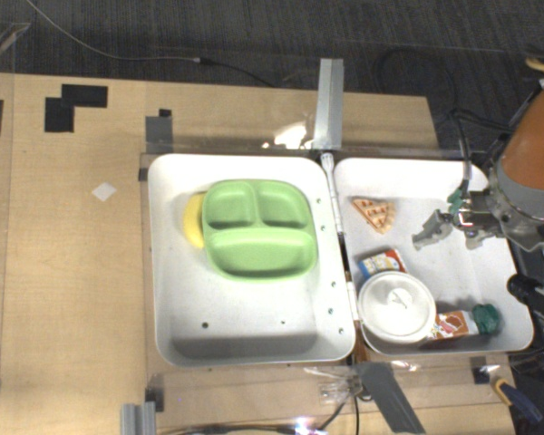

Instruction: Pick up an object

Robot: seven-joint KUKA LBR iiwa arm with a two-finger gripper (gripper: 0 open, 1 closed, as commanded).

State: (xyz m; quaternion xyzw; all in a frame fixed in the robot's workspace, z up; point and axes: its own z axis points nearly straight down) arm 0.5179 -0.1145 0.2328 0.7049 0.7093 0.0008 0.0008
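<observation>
Here a pale wooden bench (63,270) stands on dark carpet and bears two shallow white bins side by side, parted by a metal post (329,107) at their far edge. The left bin (236,333) holds a green divided tray (257,227) with something yellow (192,222) showing from under its left rim. In the right bin (435,175) lie a pizza slice toy (374,213), a small orange and blue packet (382,263), a round white lidded bowl (396,305) and a bottle with a green cap (464,323) along the near wall. The gripper (429,234) hangs over the right bin's bare middle, its grey fingers slightly apart with nothing between them; the pizza slice toy lies just to its left and the packet is near, below left.
</observation>
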